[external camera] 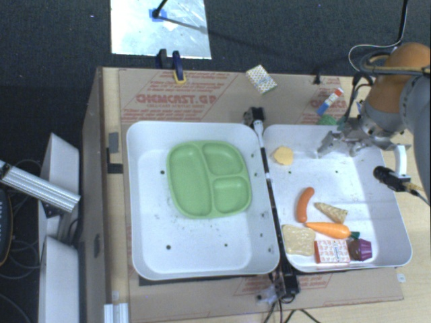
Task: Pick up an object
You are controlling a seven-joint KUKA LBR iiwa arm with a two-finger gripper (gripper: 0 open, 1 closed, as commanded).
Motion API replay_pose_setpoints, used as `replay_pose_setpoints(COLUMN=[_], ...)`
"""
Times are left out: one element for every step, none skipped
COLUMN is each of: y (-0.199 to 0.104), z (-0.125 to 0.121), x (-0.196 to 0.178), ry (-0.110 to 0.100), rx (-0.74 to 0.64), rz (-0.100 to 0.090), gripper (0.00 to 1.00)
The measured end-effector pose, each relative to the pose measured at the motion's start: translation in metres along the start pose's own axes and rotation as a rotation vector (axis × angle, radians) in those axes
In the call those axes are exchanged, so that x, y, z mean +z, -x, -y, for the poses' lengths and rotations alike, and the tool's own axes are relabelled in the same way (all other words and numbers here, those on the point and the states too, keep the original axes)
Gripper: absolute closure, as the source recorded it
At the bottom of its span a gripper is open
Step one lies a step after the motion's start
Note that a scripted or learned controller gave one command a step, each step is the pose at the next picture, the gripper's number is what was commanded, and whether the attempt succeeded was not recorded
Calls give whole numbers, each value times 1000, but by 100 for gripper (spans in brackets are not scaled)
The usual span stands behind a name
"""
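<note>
My gripper (341, 145) hangs over the far edge of the right bin (384, 207), open, with nothing between its fingers. A yellow chunk (283, 155) lies in that bin to the gripper's left, apart from it. Nearer the front lie a red sausage (304, 204), a tan wedge (331, 212), a carrot (328, 229), a pale cracker (298, 239), a red-and-white box (331, 251) and a purple piece (361, 249), packed close together.
The left bin (151, 241) holds a green divided plate (209, 179). On the bench beyond the bins sit a small patterned box (260, 78), a red, white and blue item (330, 101) and a blue clamp (177, 62). A narrow ridge separates the two bins.
</note>
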State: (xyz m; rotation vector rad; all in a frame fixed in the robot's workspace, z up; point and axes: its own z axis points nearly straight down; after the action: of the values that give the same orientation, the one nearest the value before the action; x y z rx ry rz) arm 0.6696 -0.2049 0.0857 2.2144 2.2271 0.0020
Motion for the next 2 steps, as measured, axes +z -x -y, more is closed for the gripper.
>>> replay_pose_setpoints(y=[0,0], z=[0,0], x=[0,0], ry=[0,0], rx=[0,0], rz=[0,0], gripper=[0,0])
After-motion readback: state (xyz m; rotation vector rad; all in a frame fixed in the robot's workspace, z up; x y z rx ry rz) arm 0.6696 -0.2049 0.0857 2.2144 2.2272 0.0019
